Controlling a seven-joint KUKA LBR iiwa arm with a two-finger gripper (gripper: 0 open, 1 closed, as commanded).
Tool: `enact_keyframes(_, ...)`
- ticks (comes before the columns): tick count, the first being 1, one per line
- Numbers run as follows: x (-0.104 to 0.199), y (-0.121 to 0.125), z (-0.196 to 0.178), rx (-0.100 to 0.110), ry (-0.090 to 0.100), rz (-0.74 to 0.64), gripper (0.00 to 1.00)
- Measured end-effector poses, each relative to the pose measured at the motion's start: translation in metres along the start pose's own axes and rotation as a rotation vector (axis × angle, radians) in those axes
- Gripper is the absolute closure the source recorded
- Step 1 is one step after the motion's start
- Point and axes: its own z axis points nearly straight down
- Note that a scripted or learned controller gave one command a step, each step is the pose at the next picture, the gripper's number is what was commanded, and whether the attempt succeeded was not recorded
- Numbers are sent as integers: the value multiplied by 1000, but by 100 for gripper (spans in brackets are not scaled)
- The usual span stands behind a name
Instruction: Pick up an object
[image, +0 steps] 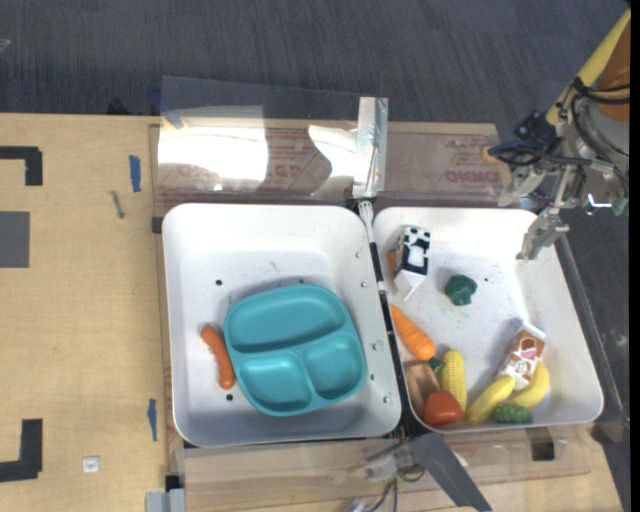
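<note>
We were looking at a robotics lab, a test cell and no kitchen. The bench (70, 300) was bare plywood marked with black tape corners (28, 165) and blue tape tabs (134, 172). Two shallow white bins (190, 240) sat side by side, backed by a clear plastic screen (260, 150) patched with silver tape (370, 140). The food was toy plastic: a carrot (412, 334), corn (454, 374), a banana (530, 388), a sausage (218, 357) beside a teal divided plate (292, 348). Cabled robot hardware (560, 160) hung over grey carpet (300, 40).
</note>
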Motion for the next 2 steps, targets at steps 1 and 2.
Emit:
enact_keyframes(1, 37, -55, 112, -3, 12, 5, 0)
enact_keyframes(2, 66, -59, 166, 1, -16, 111, 0)
